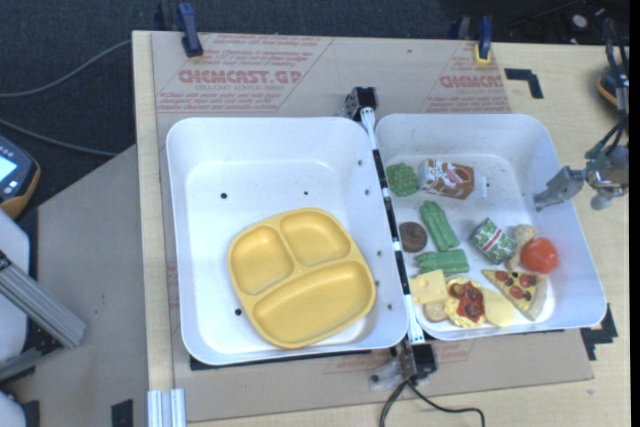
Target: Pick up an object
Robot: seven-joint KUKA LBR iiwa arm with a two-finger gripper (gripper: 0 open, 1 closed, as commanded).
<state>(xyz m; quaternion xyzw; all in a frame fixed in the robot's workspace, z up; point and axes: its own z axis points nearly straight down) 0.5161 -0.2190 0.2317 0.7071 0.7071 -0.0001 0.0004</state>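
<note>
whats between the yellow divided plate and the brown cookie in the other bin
In the camera view, the two bins' touching rims and the black clips along that seam lie between the yellow divided plate and the brown cookie; otherwise bare white bin floor.

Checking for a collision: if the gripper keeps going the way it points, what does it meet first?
The gripper points left over the right bin; probably the green-and-white can, though depth is unclear.

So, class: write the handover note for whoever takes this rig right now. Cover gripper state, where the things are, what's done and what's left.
Gripper: at the right bin's right edge, above the toy food, nothing between its fingers.
Things: tomato, pizza slice, green can and the rest of the toy food lie in the right bin; the yellow divided plate sits in the left bin.
Done: nothing picked yet.
Left: descend, grasp one item, lift.
</note>
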